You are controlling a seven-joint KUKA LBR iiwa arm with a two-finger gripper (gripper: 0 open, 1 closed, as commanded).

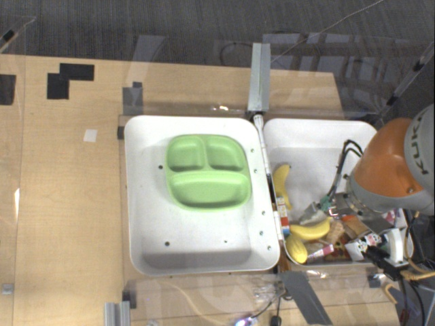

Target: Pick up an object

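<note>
Currently arm's orange band [384, 165] covers the right bin [306, 141]; pincer [325, 209] low over the toy bananas [309, 231] at near edge, grip state can't tell; green divided plate [207, 170] in left bin [146, 182]

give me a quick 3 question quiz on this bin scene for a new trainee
1. True or false: the green divided plate lies in the left bin.
2. Multiple choice: where is the gripper? A) over the left bin B) low in the right bin by the clutter C) outside both bins
3. Fill in: the fruit beside the divider in the right bin is a ____.

Key: 1 true; 2 B; 3 banana
</note>
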